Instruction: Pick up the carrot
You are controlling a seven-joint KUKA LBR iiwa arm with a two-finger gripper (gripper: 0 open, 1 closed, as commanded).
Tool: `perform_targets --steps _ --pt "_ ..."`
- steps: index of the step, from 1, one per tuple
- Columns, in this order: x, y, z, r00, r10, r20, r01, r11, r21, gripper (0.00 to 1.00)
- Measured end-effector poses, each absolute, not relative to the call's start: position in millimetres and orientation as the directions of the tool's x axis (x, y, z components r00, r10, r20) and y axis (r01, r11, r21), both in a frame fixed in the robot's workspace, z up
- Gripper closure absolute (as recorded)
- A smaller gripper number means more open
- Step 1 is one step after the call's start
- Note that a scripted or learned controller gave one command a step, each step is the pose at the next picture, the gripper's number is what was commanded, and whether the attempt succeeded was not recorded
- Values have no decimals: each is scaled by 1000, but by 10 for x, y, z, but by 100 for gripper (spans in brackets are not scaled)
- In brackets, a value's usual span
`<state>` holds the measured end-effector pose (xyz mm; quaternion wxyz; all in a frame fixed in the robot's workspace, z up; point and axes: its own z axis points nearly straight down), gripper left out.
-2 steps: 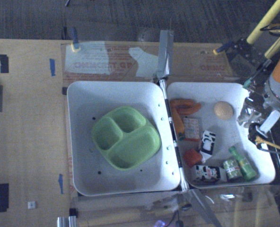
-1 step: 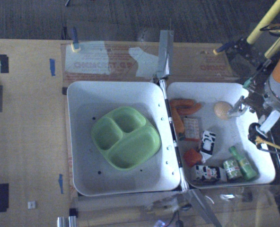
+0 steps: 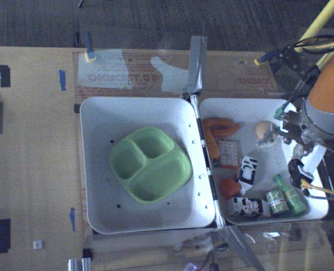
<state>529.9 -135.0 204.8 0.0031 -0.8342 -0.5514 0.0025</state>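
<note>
The carrot [image 3: 212, 145] is a slim orange piece lying along the left wall of the right bin [image 3: 251, 103], just below a reddish sausage-like item [image 3: 222, 127]. My gripper [image 3: 290, 144] hangs over the right side of that bin, below the orange band of the arm [image 3: 328, 89]. It is well to the right of the carrot, with a printed card [image 3: 229, 153] and a black-and-white carton [image 3: 247, 171] lying between them. Nothing can be seen in its grip.
The right bin also holds a pale round item [image 3: 262, 130], a red piece [image 3: 230, 187], a cow-patterned box [image 3: 246, 206] and two green bottles [image 3: 285, 200]. In the left bin [image 3: 93, 151] sits a green divided plate [image 3: 150, 164].
</note>
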Motion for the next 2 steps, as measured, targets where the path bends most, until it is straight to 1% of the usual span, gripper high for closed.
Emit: perform_targets --steps 1,2 --pt "5468 -1491 1040 292 956 0 956 -292 -4 0" --pt "5574 -1076 861 607 795 0 795 -607 3 0"
